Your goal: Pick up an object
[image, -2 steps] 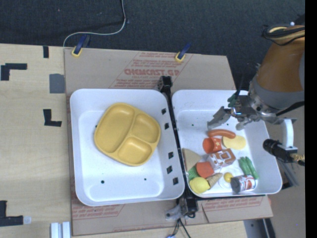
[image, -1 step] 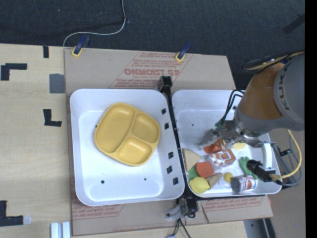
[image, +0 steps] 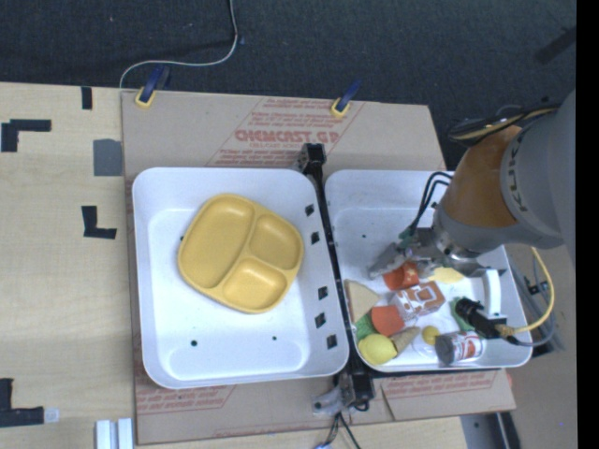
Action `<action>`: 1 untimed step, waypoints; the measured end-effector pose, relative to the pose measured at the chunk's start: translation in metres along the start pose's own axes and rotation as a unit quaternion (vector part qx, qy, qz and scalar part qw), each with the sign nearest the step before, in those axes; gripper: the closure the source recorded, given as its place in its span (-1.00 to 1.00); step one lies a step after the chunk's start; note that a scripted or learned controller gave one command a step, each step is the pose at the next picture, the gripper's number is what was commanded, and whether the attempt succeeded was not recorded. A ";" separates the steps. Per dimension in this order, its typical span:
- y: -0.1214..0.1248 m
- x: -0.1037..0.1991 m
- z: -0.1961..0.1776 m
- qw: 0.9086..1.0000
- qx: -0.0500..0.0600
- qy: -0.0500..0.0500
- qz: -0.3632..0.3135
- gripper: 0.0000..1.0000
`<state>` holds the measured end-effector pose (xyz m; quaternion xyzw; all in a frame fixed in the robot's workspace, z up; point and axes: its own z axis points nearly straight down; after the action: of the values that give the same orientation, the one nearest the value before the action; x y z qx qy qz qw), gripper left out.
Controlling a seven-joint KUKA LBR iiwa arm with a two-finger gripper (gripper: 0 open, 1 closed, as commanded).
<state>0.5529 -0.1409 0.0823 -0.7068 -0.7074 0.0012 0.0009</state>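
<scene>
**A:** While your arm [image: 505, 190] hangs over the right bin [image: 374, 199], how far would you say the pick has got?

**B:** Not far, by my reading. You have the pincer [image: 404, 258] down among the clutter, but whether it stands apart or together I cannot tell, and nothing shows between its tips. So the approach looks made; the grasp and the lift are still yours to do.

**A:** Start nearest the bottom edge, then. What do you count below the pincer?

**B:** One yellow lemon [image: 376, 348], and to its right one small bottle [image: 459, 348] lying on its side. Between them sits one small yellow ball [image: 430, 334].

**A:** And closer in?

**B:** One red-orange piece with a green end [image: 383, 320], one pale wedge [image: 359, 296] to its left, one red and white packet [image: 420, 297], and one dark green thing [image: 467, 312] to the right. Just beside the pincer you have one red piece [image: 404, 276], the likeliest target, I judge.

**A:** Beyond that?

**B:** Well to the pincer's left, one yellow divided plate [image: 241, 252] lies in the left bin [image: 154, 279]. Two bins in all, on one cardboard sheet [image: 271, 129] held by two clips [image: 147, 94] at the far edge.
</scene>
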 end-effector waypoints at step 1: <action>0.001 0.000 -0.014 1.000 -0.003 -0.001 0.000 1.00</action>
<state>0.5539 -0.1408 0.0960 -0.7066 -0.7076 -0.0003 -0.0013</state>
